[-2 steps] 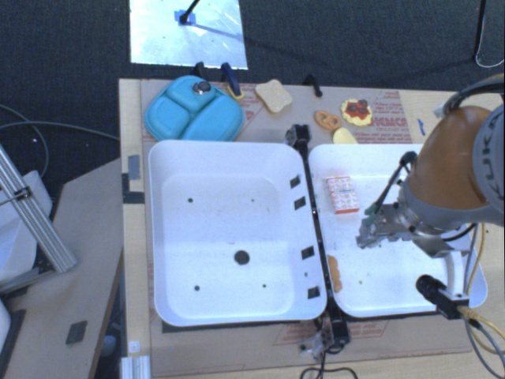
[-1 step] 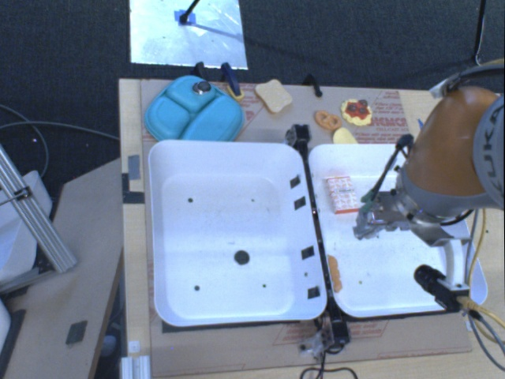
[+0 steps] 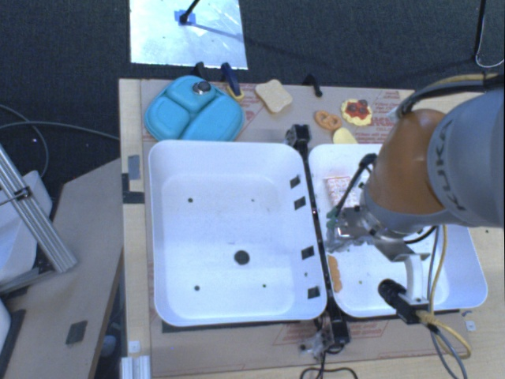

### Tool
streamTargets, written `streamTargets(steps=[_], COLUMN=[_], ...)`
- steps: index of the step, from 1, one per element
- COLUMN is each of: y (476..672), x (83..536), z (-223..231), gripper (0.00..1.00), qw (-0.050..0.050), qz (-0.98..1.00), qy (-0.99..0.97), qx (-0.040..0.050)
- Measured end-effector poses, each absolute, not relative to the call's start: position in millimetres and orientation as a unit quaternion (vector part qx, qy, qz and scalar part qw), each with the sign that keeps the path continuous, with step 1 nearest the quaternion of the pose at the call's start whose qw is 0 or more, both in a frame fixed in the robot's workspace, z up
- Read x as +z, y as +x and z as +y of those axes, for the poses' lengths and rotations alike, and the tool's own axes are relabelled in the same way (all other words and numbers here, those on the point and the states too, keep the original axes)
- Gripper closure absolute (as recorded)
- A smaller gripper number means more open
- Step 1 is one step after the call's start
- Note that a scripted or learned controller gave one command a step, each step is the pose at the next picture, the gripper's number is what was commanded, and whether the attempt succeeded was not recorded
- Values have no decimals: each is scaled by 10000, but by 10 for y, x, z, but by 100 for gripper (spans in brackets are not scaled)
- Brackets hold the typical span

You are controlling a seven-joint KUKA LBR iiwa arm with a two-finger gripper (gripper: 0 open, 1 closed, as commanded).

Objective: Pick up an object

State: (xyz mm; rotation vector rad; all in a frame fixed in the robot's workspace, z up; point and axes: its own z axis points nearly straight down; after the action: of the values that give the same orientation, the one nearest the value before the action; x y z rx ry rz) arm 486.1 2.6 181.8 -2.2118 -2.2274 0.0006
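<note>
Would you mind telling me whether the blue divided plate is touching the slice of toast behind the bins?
Apart. The camera view shows the blue divided plate and the toast slice with bare bench surface plainly between them.

— In the right bin [image 3: 465, 279]?
— Small orange-tan piece [image 3: 334, 273], elongated, lying flat on the white floor, hard against the left wall, toward the near end.
— Anything else there?
— Pale packet with reddish print [image 3: 338, 188], flat, farther back, partly hidden under the arm.
— Left bin [image 3: 181, 290]?
— Small dark round object [image 3: 241, 257], flat on the floor, near the middle, apart from the walls.
</note>
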Motion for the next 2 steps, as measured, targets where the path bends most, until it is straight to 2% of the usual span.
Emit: streamTargets(steps=[1,2], y=[5307,4851], x=[2054,2094], z=[610,982], gripper=[100,100], qw=[-19,5], qz=[-7104,-7094], qy=[-7038,-7048], qx=[-29,-4])
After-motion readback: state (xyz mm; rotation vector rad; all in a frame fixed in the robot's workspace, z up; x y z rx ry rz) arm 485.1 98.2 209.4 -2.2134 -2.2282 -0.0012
